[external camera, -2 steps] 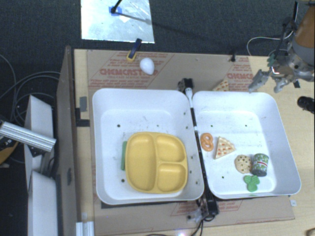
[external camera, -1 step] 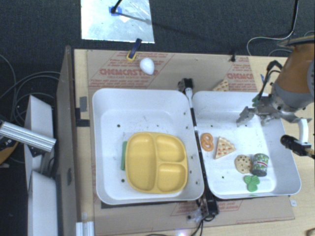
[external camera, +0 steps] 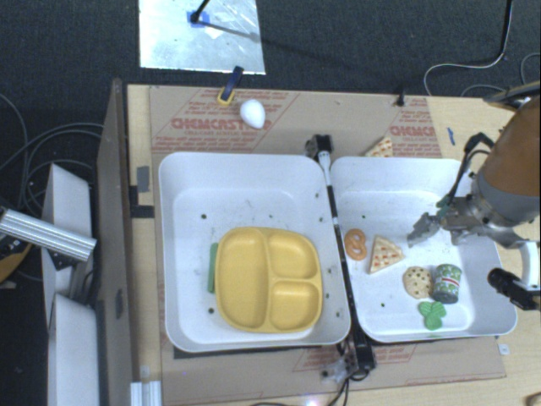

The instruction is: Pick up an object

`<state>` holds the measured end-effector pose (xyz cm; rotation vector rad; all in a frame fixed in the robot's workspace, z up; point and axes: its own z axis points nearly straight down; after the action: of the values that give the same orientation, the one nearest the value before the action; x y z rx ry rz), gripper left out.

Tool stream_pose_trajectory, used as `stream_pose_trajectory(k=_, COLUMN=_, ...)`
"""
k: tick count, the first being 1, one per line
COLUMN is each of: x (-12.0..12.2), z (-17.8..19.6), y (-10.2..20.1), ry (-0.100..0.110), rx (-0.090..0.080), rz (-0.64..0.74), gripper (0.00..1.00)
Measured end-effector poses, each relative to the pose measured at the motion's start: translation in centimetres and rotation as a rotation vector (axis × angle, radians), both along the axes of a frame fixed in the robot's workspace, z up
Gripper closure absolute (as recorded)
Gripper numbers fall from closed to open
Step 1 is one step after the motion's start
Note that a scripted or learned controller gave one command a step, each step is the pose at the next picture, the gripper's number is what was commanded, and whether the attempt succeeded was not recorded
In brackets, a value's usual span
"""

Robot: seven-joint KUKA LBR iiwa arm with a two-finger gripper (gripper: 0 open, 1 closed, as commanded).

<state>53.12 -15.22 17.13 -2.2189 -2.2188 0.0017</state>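
White plastic forms both shallow bins. The left bin (external camera: 182,227) holds a yellow divided plate (external camera: 269,279), with a green strip (external camera: 211,267) lying along the plate's left edge. The right bin (external camera: 397,184) holds a cluster of toy foods near its front: an orange pretzel (external camera: 355,244) by the divider, a pizza slice (external camera: 385,254) just beside it, a round cookie (external camera: 416,282), a small can with a green lid (external camera: 446,282) touching the cookie's right side, and a green leafy piece (external camera: 433,314) in front of them. The gripper (external camera: 423,227) hangs over the right bin, above and to the right of the pizza slice; its fingers are too blurred to say whether they are spread or closed, and nothing is visibly between them. A white egg (external camera: 252,112) rests on the cardboard behind the bins.
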Motion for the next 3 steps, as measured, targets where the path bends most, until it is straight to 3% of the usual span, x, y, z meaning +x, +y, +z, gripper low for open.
stream_pose_trajectory(k=1, x=-4.6, z=-9.0, y=-2.1, ry=-0.002, rx=-0.001, rz=-0.004, gripper=0.0)
stream_pose_trajectory(k=2, x=-4.2, z=1.8, y=-5.1, ry=-0.016, rx=-0.008, rz=0.0, gripper=0.0)
stream_pose_trajectory(k=3, x=-4.5, z=-5.1, y=-3.3, ry=0.001, rx=0.001, rz=0.001, gripper=0.0)
